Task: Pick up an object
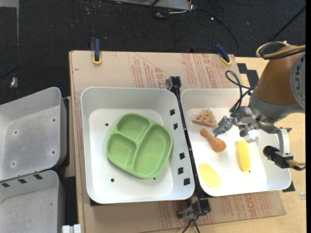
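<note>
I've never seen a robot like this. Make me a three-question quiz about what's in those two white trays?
1. True or false: the green plate lies in the same bin as the corn.
2. Which lies nearest the pincer? A) waffle wedge B) yellow oval C) green plate
3. Fill in: the corn lies to the ___ of the drumstick in the picture.

Key: 1 false; 2 A; 3 right.

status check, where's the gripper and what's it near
Gripper open, nothing held, low over right bin. Drumstick just below it, waffle wedge beside. Corn and yellow piece apart.
</note>
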Motion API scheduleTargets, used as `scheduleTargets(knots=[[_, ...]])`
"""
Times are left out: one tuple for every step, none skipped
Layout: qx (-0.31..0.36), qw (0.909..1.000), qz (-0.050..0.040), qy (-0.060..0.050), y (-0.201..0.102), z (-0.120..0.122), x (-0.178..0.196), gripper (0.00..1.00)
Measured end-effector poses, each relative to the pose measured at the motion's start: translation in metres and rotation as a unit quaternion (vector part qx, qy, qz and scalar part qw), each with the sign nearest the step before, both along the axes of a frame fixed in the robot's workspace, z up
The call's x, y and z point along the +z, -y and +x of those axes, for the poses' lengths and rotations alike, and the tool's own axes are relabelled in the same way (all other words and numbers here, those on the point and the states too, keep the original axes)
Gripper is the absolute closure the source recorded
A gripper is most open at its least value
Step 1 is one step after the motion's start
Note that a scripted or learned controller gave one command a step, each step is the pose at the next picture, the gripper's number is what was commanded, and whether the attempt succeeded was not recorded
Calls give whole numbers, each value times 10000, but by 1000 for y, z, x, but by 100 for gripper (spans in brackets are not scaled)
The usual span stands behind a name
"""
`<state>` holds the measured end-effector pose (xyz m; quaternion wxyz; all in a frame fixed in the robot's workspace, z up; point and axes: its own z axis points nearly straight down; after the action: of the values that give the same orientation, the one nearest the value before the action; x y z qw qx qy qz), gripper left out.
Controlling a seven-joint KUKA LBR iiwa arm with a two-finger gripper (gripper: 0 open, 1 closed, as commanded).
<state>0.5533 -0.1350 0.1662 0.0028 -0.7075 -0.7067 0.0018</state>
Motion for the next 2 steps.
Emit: scheduleTargets(knots=[[0,10000,-3,4,2,5,-61,0],[2,10000,-5,21,2,5,-75,0]])
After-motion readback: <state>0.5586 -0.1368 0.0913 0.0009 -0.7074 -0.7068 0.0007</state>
